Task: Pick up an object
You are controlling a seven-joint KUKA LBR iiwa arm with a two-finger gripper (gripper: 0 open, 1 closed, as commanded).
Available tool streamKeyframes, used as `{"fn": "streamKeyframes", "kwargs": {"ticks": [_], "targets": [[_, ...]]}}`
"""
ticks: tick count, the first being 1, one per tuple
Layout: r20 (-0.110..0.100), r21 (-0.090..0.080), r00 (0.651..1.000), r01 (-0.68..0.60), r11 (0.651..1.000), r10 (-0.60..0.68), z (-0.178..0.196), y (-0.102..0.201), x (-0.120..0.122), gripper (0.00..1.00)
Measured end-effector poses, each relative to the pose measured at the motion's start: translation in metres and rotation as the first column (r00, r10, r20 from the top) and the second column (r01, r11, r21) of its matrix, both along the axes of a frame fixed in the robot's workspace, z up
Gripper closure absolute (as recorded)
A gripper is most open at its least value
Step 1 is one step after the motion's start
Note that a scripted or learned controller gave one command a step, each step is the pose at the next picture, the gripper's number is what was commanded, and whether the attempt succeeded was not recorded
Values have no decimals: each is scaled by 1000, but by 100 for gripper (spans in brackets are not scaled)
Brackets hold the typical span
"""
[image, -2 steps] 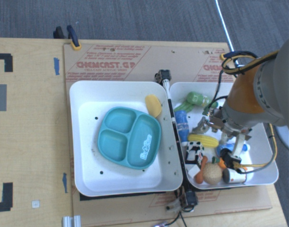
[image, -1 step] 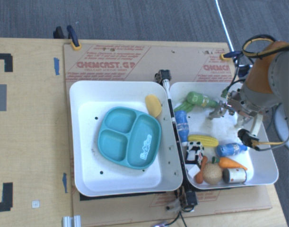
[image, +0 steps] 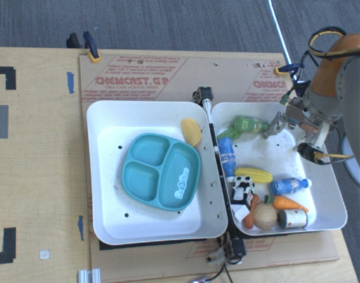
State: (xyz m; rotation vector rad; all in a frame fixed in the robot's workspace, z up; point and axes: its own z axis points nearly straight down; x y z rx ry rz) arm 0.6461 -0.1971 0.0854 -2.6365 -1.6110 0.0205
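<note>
Lying beside claw: green bottle.

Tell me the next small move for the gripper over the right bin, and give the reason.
Probably lower the gripper toward the bare floor patch of the right white bin and shift it slightly toward the green plastic bottle. The gripper sits near the bin's upper right with nothing between its spread fingers, and the bottle lies closest, apart from the crowded items at the bin's near end.

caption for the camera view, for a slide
Gripper over right bin of toy food and bottles; left bin has a teal tray and lemon.
</note>
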Motion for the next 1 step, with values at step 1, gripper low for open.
{"fn": "streamKeyframes", "kwargs": {"ticks": [1], "targets": [[-46, 13, 997, 57, 998, -56, 0, -4, 13, 0]]}}
